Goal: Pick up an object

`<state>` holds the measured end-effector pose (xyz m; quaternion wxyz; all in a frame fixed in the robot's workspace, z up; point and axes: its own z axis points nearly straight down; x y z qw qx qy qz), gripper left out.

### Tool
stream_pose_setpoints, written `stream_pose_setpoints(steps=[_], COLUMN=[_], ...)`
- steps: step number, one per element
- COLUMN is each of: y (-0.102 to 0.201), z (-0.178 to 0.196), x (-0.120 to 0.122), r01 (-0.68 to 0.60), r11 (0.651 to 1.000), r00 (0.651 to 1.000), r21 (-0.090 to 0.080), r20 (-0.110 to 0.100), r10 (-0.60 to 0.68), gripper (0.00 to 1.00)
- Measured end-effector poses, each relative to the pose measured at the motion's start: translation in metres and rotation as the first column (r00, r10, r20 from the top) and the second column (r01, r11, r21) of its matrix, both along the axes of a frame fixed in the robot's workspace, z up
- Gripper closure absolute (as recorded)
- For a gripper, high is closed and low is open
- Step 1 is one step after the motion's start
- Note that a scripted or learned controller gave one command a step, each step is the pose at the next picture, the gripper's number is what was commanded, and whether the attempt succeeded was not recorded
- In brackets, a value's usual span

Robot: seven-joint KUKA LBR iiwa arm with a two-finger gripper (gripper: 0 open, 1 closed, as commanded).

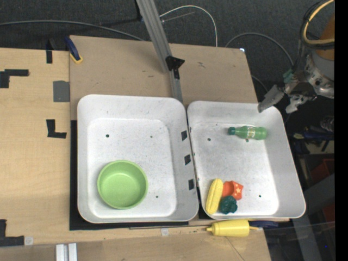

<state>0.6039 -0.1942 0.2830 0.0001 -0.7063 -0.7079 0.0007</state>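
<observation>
2 white bins (87, 110) (285, 145) — 1 green bowl (122, 184), 1 green bottle (248, 132), 1 yellow bottle (230, 228) — 3 small toys (214, 196) (234, 188) (228, 204)

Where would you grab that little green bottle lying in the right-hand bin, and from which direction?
Across its body, from straight above. The green bottle lies flat on its side, lengthwise left to right, alone in the right bin. A judgement: fingers closing across the wider middle, not the narrow cap end, would likely hold it best.

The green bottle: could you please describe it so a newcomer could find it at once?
Take the right-hand white bin of the two. Near its far edge, the green bottle lies on its side, alone on bare floor. Unlike the yellow, orange and dark green toys clustered at the near edge, it is pale green and translucent.
</observation>
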Motion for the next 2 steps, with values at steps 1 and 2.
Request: stream_pose_setpoints(steps=[1,2], y=[0.000,-0.001], z=[0.000,-0.064], x=[0.000,0.003], r01=[0.000,0.001], r11=[1.000,1.000], r00=[1.000,1.000], r21=[0.000,0.001], r20=[0.000,-0.006], r10=[0.000,-0.001], gripper=[0.00,0.00])
